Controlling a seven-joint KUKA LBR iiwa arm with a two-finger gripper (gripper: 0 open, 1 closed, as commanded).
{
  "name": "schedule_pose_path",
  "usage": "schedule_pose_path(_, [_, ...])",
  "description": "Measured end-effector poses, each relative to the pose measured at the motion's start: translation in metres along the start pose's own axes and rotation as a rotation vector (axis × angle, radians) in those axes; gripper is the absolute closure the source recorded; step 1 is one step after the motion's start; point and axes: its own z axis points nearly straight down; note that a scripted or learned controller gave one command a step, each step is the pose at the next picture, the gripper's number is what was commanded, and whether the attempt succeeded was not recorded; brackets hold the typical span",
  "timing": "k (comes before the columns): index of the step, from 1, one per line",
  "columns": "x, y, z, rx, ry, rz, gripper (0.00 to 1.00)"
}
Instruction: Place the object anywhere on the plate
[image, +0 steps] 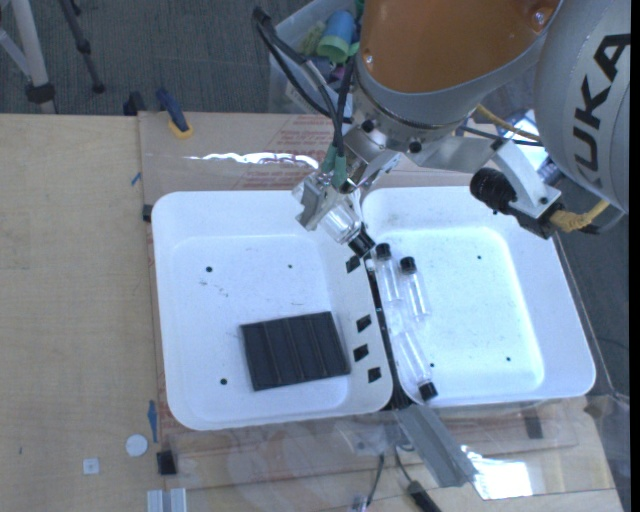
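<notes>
Camera view, landmark: we took the black ribbed plate (295, 350) in the left bin (180, 300) as our reference.
Gripper: we saw the gripper (395, 300) up and right of the plate, over the seam between the bins, its clear fingers (410, 290) reaching into the right bin (520, 300).
Grip: we could not tell how far apart the fingers stood, nor anything held between them.
Object: we could not make out any loose object near the plate.
</notes>
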Motion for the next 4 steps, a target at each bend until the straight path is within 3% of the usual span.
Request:
schedule_pose_path(1, [0.025, 0.023, 0.086, 0.005, 0.003, -0.072, 1.00])
schedule_pose_path(2, [-0.020, 0.042, 0.135, 0.008, 0.003, 0.293, 1.00])
schedule_pose_path(3, [-0.038, 0.092, 0.145, 0.004, 0.000, 0.690, 1.00])
schedule_pose_path(4, [-0.030, 0.085, 0.185, 0.010, 0.001, 0.887, 1.00])
